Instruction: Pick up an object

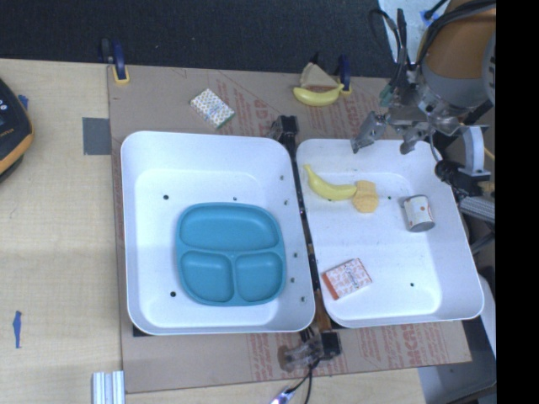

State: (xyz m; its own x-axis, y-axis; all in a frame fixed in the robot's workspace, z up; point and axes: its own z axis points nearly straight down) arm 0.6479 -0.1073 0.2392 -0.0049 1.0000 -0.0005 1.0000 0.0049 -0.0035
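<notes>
Surface (59, 225): pale wood grain, evenly lit, running off the left edge
Cardboard sheet (253, 99): brown, laid flat on the surface, held by blue clamps (120, 61) at its far edge
Floor (210, 15): dark carpet beyond the far edge
Tape (95, 135): grey patch beside the sheet's left side

Arm (461, 32) cut off at top edge. Dark device (12, 133) cropped at left edge. Carton (346, 278) print illegible.
</notes>
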